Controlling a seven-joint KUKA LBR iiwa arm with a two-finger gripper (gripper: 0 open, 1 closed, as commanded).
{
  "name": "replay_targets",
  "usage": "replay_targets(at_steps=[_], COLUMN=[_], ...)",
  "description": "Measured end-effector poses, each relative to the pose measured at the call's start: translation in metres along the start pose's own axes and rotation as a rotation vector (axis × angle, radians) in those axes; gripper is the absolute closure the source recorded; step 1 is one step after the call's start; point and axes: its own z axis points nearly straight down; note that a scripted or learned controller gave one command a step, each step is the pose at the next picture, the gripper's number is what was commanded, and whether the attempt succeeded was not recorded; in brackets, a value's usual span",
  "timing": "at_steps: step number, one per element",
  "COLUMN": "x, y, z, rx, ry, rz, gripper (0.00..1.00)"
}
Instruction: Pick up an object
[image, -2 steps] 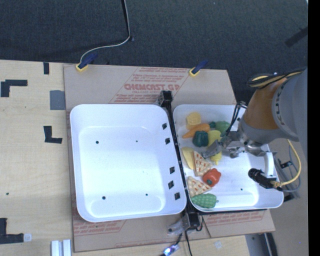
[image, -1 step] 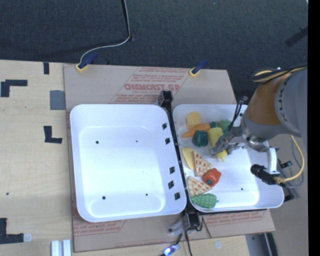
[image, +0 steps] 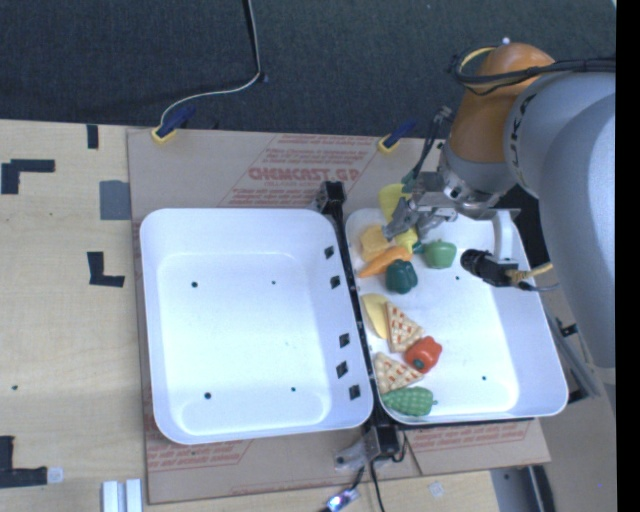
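- Camera view: the gripper hangs low over the far left corner of the right bin, its dark fingers pointed down into a heap of toy food.
- Whether those fingers stand apart or together cannot be told — they merge with the clutter beneath them, and nothing is plainly seen between them.
- Directly under the fingertips lies a yellow piece; just past it, nearer the camera, an orange carrot touches a dark green pepper. A lighter green piece sits just to the arm's side of the fingers.
- Well away from the fingers, toward the near rim: a banana, two waffle wedges, a red pepper and a green pod.
- The left bin lies beyond the black divider.
- Judged from this frame, the pick is at the closing stage. To do it well, the fingers should straddle one piece only — the yellow one looks the likeliest — with the tips clear of the carrot and the bin wall, then lift straight up.
- Red print on the cardboard beyond the bins appears to read "CHEMCAST GP"; smaller lines beside it are too faint to read.
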Motion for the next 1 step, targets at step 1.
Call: replay_targets(at_steps=[1], x=[0.0946], y=[-0.0123], z=[-0.0181], rx=[0.010], ry=[0.003], rz=[0.001], gripper=[1.00])
